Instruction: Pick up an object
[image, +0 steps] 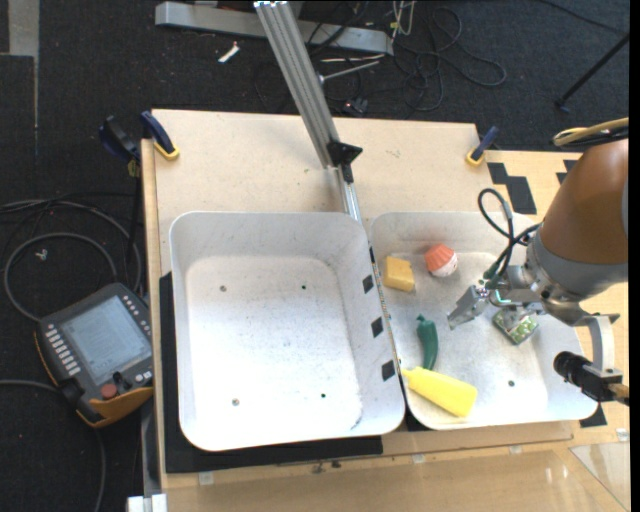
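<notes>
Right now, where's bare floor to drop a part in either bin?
The left white bin has bare floor across its whole base. The right white bin is crowded: yellow block, orange-white ball, green pepper-shaped piece, yellow oblong, pincer. A small patch lies below the pincer.

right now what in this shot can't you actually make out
- Gripper, camera view: too small and blurred to tell the finger gap.
- Green patterned object: partly covered by the wrist, identity unclear.
- Arm: upper part cut off by the right edge.
- Right bin: its far-right rim sits behind the arm and a black fitting.
- Yellow block and orange-white ball: surface detail too small to read.
</notes>
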